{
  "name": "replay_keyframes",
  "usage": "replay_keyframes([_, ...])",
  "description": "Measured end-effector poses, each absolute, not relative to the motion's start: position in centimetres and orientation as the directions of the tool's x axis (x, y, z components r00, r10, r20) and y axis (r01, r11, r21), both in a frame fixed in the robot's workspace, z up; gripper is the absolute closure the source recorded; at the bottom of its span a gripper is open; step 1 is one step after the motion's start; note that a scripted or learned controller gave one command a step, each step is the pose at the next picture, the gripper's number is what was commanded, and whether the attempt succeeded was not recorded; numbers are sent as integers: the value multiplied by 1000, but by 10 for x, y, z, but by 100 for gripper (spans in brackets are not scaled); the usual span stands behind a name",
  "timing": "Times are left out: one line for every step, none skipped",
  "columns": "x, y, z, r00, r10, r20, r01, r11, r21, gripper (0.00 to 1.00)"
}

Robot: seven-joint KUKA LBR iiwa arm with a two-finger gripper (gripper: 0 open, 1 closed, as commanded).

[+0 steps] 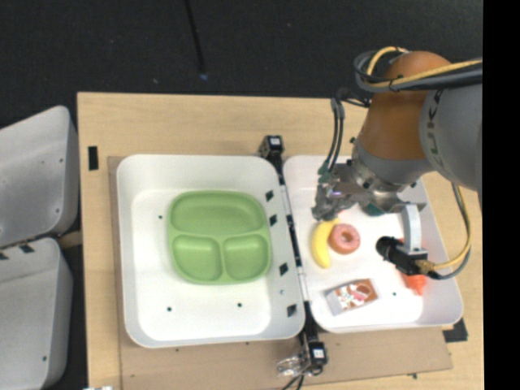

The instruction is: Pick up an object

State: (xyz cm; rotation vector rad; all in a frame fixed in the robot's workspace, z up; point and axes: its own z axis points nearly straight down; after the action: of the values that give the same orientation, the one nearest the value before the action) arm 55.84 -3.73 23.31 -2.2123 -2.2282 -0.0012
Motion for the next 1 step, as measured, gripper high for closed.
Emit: replay_keyframes([566,12,245,-7,1000,1,1000,7,2,100])
